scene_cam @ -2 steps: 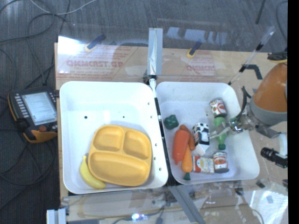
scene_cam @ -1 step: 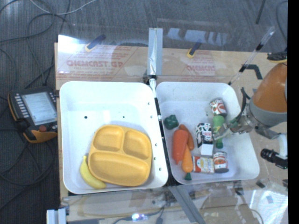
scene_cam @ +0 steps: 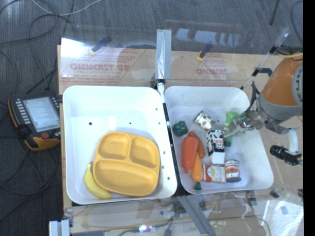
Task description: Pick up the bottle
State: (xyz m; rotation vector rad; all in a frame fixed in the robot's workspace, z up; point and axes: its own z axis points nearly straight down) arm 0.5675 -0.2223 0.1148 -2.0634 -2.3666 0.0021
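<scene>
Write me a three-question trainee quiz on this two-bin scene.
1. True or false: the yellow tray lies in the left bin.
2. Which lies nearest the pincer: A banana, B green bottle, C yellow tray?
3. Fill in: two carrots lie in the ___ bin.

Key: 1 true; 2 B; 3 right.

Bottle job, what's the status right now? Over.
Gripper low over right bin, beside green bottle. Bottle not seen held. Cow-print carton and small can crowd close by.
</scene>
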